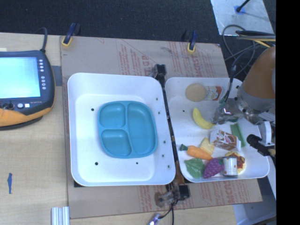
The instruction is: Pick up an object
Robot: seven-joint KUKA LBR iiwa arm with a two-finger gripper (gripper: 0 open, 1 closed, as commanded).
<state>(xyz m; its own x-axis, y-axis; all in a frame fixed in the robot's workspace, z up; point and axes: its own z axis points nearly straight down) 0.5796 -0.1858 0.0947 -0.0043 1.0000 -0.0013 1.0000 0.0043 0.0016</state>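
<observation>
While the claw [224, 112] hangs low in the right bin [180, 90], I cannot tell what it holds or how wide it is. Just to its left lies the banana [201, 119], its long side pointing near-right.

Two shallow white plastic bins sit side by side – the left bin [79, 168] and the right bin [180, 109]. One light-blue divided plate [127, 129] with three compartments lies in the left one. In the right bin: one yellow toy banana [201, 119], one orange toy carrot [199, 152], one purple bunch of toy grapes [212, 168], one green leafy toy [193, 166], one small metal can [229, 166] and one round tan disc [195, 92] – other pieces are too jumbled to count. Two blue-handled clamps, one [69, 34] and another [191, 41], grip the board's far edge. One screen pendant [23, 86] rests at the left.
</observation>
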